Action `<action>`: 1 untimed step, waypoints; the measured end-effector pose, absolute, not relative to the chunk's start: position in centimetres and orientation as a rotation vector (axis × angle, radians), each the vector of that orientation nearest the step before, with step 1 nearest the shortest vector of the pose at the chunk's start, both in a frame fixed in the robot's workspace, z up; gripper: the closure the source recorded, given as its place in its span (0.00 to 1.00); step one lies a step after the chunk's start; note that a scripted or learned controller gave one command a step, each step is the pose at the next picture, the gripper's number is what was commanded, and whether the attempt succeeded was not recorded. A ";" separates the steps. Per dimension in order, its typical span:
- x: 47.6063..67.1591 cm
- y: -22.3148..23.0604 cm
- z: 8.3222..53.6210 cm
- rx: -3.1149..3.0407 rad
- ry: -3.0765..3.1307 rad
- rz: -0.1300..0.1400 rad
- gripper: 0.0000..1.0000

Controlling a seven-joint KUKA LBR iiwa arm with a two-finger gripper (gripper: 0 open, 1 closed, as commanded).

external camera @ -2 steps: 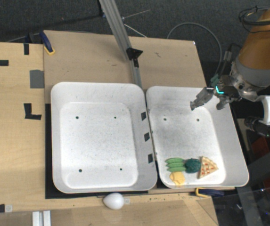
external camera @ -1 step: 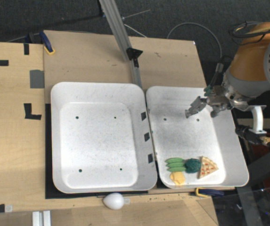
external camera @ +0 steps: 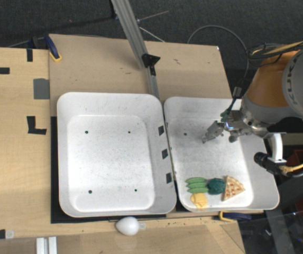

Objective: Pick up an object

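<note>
Four small objects lie together at the front of the right bin (external camera: 193,115): a green ridged piece (external camera: 196,183), a yellow piece (external camera: 199,199) just below it, a dark teal lump (external camera: 215,185) and a pizza-slice shape (external camera: 232,187). My gripper (external camera: 221,135) hovers over the middle of the right bin, well behind those objects. It is open, and I see nothing between its fingers. The grey arm with its orange band (external camera: 270,86) enters from the right.
The left bin (external camera: 109,152) sits beside the right one, with black clips along the shared wall. A white egg-shaped object (external camera: 128,226) rests on the bench in front of the left bin. A metal pole (external camera: 135,36) slants down from the top to the bins' back edge.
</note>
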State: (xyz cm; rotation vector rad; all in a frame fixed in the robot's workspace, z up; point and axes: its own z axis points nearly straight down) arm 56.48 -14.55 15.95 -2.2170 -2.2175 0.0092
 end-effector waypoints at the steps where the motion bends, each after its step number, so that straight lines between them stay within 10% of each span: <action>1: 57.0 -15.2 10.8 -2.217 -2.218 0.008 0.00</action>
